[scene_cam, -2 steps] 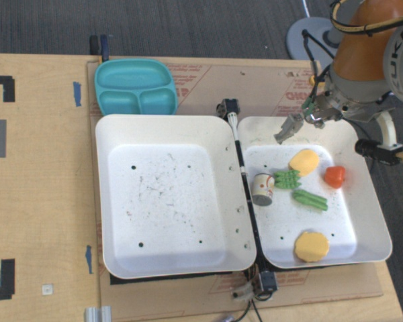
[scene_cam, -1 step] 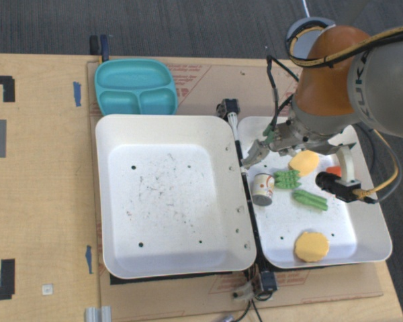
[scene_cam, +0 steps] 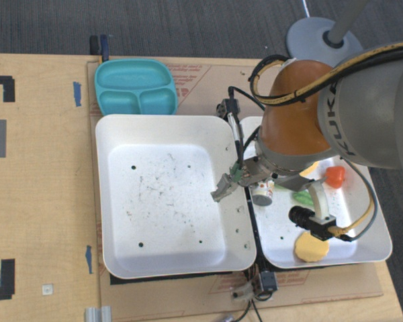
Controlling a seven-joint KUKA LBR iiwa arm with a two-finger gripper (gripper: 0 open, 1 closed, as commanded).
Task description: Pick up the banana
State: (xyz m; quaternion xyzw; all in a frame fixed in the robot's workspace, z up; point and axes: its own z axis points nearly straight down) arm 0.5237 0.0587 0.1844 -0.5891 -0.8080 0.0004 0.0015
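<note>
One banana (scene_cam: 311, 249) in right bin (scene_cam: 369, 250), near hand (scene_cam: 223, 188); grip unclear.

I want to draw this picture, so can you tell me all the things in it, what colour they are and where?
Bins: two, white, side by side on the bench.
Divided tray: one, turquoise, behind the left bin.
Yellow item: one, in the right bin near its front edge; possibly the banana, I cannot tell.
Orange item: one, in the right bin, partly behind the arm.
Green item: one, in the right bin, under the arm.
Blue tape bits: on the brown board, left of the tray.
Arm: one, grey with orange band, reaching from the right.
Gripper: one, grey, over the left bin's right edge.
</note>
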